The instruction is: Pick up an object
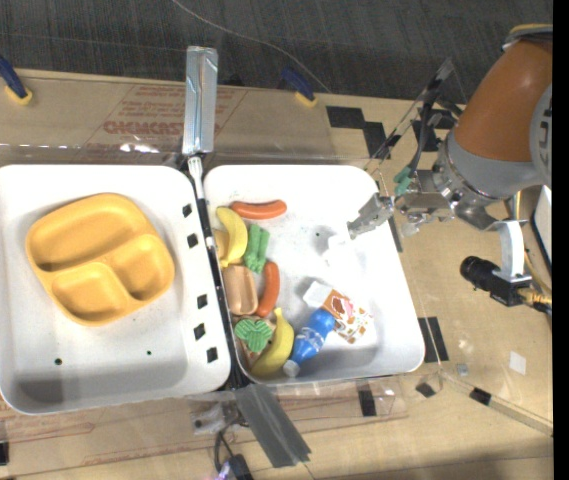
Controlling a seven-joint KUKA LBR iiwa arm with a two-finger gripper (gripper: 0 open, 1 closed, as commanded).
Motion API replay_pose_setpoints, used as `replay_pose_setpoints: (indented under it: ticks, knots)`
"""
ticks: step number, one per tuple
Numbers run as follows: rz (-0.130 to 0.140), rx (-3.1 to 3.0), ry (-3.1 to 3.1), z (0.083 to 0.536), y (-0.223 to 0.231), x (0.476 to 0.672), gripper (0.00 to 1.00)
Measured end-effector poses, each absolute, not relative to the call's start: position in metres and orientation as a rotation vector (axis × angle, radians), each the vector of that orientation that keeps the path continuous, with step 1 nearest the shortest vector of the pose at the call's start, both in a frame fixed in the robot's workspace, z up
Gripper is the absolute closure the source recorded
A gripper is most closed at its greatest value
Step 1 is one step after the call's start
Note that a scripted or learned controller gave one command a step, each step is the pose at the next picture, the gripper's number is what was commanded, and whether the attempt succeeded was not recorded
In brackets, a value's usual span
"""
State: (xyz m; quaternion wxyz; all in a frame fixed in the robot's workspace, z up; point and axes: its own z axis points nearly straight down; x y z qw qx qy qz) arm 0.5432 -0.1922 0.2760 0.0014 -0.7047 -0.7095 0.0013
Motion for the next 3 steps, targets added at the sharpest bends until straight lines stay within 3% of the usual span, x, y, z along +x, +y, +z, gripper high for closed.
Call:
replay_pose_setpoints:
  ticks: [1, 2, 3]
  knots:
    - [0.011, -2.230, -2.196, 0.144, -0.146, 0.481, 0.00]
    - [-0.017, -2.340, -2.137, 0.108, -0.135, 0.510, 0.00]
    - [-0.026, -2.285, -2.197, 0.110, -0.113, 0.591, 0.00]
